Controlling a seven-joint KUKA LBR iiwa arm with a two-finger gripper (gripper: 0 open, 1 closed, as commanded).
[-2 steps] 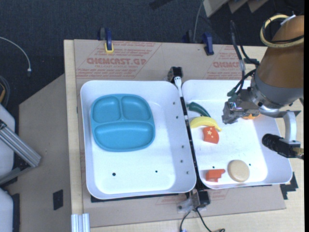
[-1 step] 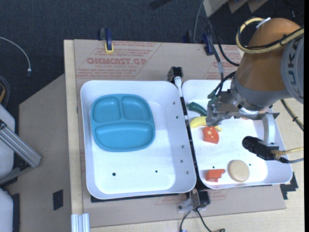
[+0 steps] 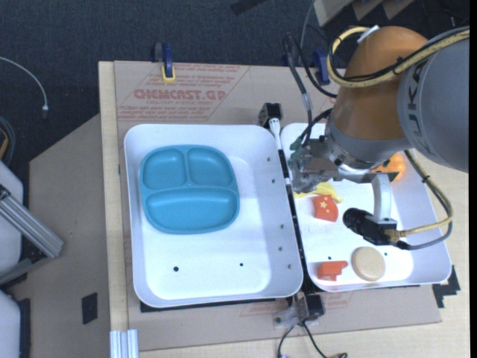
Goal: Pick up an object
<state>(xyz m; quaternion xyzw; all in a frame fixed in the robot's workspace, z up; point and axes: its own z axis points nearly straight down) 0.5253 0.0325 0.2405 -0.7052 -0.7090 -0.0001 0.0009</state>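
Observation:
My gripper [image 3: 305, 176] hangs low over the left side of the right bin [image 3: 428, 267], close to the wall between the bins. Just to its lower right lie a small yellow piece [image 3: 328, 193] and a red wedge-shaped piece [image 3: 325, 209]; I cannot tell whether the gripper touches the yellow piece. Toward the front of the same bin rest an orange-red block [image 3: 332, 269] and a round beige object [image 3: 367, 264]. Behind the wrist, part of an orange object [image 3: 396, 167] peeks out.
The left bin [image 3: 223, 274] holds a blue divided plate [image 3: 190, 188] in its back half. The large grey and orange arm [image 3: 380, 88] covers the back of the right bin. Blue clamps [image 3: 167, 60] sit at the board's far edge.

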